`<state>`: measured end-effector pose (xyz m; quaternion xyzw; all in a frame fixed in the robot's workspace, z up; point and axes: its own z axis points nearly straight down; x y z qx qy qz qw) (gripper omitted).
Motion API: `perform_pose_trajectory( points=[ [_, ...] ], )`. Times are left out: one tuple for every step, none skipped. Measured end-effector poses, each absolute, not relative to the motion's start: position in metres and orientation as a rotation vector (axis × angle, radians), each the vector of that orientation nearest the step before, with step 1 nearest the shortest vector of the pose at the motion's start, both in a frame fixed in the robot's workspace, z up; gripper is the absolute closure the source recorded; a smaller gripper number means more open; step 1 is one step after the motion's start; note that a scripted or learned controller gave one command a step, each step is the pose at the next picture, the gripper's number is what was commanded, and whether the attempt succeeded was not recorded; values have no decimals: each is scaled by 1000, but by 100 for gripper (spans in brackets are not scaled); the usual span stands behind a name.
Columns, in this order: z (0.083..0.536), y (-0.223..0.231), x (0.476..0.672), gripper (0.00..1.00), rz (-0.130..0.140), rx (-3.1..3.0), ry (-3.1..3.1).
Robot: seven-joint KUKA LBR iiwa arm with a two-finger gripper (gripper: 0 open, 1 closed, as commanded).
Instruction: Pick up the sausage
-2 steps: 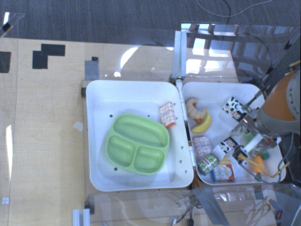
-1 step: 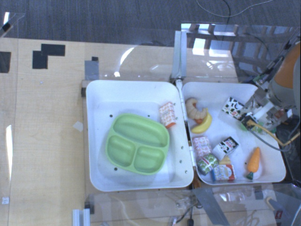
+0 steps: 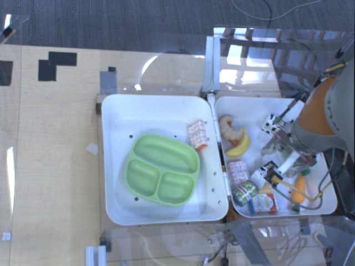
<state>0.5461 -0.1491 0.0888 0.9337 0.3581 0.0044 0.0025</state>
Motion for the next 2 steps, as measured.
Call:
perform_pose_trajectory(
  points=[
    [90,-101,576,0,15,2500,1882],
    [91,-175,568,0,31,2649,1713]
  ],
)
